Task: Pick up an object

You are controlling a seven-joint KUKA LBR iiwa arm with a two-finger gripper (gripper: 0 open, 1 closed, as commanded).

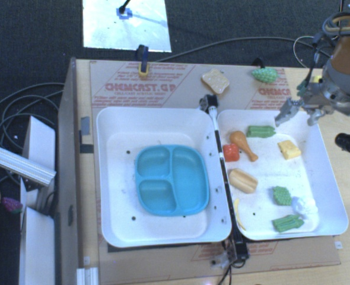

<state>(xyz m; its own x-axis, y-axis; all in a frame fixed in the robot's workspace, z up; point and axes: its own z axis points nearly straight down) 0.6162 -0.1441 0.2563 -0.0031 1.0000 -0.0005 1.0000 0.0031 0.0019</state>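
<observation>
- The gripper [298,113] is hanging at the upper right of the frame, over the top edge of the right bin [329,177], its fingers [283,113] standing apart with nothing between them
- Just below it a green piece [260,132] is lying beside a yellow block [289,149]
- A drumstick [244,144], a red piece [231,153] and a bread roll [243,180] are sitting nearer the divider
- Two more green pieces [282,195] [288,222] are resting at the lower right
- The left bin [118,141] is holding a blue divided plate [171,179]
- A toast slice [215,81] and a green knobbly toy [264,74] are lying on the tabletop [163,85] above the bins
</observation>
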